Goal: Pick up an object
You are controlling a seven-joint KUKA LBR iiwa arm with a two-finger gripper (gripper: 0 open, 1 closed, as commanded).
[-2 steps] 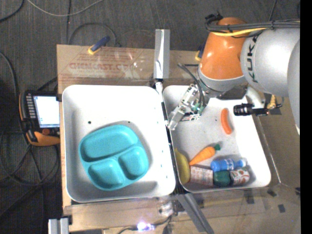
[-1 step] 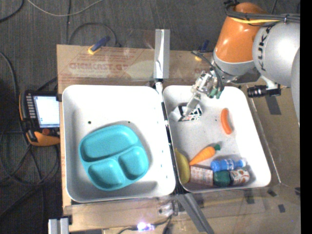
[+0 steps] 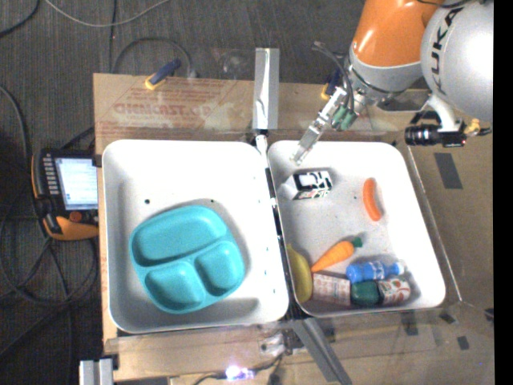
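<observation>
Found the gripper (image 3: 302, 153) poised over the far left corner of the right bin (image 3: 420, 229), on the end of the arm (image 3: 401, 30) that reached in from the right. Could not tell whether open or closed, because too thin and too small at this slant. Saw nothing held in it. Judged therefore the task as not yet done: no object lifted, all lying on the bin floor.

Noted the nearest candidate just beside the gripper tip, a small black and white box (image 3: 312, 184), apart from it and flat on the floor. Farther on, saw an orange sausage-shaped piece (image 3: 371, 198) alone near the middle. Along the near wall, counted a carrot (image 3: 337, 253), a banana (image 3: 300, 273), a blue bottle (image 3: 375, 269) and a red and white can (image 3: 394, 291), crowded together and touching. In the left bin (image 3: 120, 215), saw a teal divided plate (image 3: 187, 257).

Left to do, probably: to go down on one object, to close on it and to raise it
</observation>
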